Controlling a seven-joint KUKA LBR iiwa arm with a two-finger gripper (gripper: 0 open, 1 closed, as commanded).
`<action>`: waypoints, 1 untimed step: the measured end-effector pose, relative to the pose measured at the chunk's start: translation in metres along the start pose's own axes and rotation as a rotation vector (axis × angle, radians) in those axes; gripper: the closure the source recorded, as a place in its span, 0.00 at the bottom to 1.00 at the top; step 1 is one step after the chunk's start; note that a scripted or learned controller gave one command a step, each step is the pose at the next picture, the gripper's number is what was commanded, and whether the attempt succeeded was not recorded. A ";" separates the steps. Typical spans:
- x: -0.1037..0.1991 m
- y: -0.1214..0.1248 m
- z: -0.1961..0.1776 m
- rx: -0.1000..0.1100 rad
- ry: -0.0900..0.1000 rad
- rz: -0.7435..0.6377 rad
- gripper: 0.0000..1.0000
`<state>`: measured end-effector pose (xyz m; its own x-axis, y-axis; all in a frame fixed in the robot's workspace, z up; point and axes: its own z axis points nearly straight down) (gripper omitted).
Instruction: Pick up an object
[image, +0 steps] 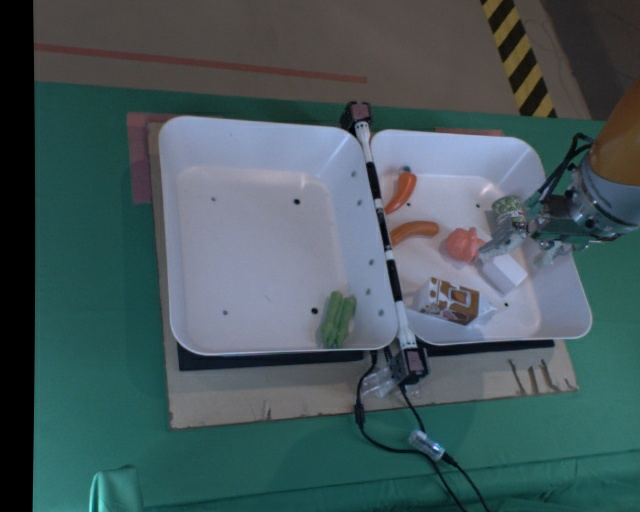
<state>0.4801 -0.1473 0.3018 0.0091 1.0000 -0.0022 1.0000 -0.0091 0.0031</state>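
Observation:
My gripper (517, 258) reaches in from the right over the right bin (560, 322), open. Between and just below its two fingers lies a white block (507, 272), not gripped. A green-and-white can (508, 209) stands right beside the gripper's far side. A red lumpy toy (462, 244) sits just left of the left finger. Further left lie an orange sausage (414, 231) and an orange carrot with a green top (401, 190). A brown-and-white snack packet (451, 300) lies near the bin's front.
The left bin (200, 330) holds a green vegetable bundle (337, 318) in its front right corner. A black-and-white divider rod (380, 235) runs between the bins. Cables (415, 440) trail over the green cloth in front.

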 end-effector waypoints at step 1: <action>0.027 0.000 0.089 -0.006 -0.002 0.001 0.00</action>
<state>0.4805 -0.1202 0.2129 0.0104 0.9999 -0.0043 0.9999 -0.0103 0.0092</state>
